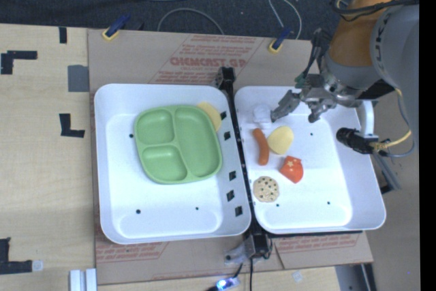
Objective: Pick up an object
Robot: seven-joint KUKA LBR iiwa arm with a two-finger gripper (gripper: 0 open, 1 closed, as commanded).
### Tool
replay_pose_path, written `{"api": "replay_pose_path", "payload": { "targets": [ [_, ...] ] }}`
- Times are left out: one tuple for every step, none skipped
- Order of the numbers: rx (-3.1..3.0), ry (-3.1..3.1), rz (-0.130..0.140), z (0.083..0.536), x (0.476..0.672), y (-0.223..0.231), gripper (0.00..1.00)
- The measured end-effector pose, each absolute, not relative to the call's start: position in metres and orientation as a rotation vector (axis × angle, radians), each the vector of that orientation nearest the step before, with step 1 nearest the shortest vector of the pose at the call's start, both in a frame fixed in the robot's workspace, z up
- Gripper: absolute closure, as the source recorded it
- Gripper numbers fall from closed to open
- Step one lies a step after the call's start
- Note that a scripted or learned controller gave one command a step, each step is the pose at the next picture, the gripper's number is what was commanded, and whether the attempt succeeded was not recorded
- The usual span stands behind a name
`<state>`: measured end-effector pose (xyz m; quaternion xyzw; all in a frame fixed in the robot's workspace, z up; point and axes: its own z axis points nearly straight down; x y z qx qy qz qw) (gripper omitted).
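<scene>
Four loose items: right bin (354,211), all resting on its floor.
Item list: an orange sausage-shaped piece (261,146), a pale yellow rounded piece (280,139), a red strawberry-like piece (292,170), a speckled round cookie (266,189).
Extra item: a small white object (263,112) near the bin's far-left corner; type cannot be told.
Left bin (116,215): holds a green divided plate (178,144) with a pale yellow piece (212,116) touching its far-right edge.
Jaws (300,108): spread, nothing between them, placed over the far part of the right bin, just beyond the pale yellow rounded piece.
Arm (381,37): reaches in from the right, wrist bent down toward the bin.
Table (41,167): carries both bins side by side on a cardboard sheet.
Done: approach to the right bin, as judged from the position.
Left: descent onto one item, closure, lift. No item is raised yet.
Nearest candidates: the pale yellow rounded piece and the small white object.
</scene>
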<state>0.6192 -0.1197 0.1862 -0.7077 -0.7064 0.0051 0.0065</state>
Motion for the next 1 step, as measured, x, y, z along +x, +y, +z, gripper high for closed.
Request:
{"api": "replay_pose_path", "payload": {
  "targets": [
    [-2.218, -2.222, 0.002, 0.1949, 0.6224, -0.1194, 0.0]
  ]
}}
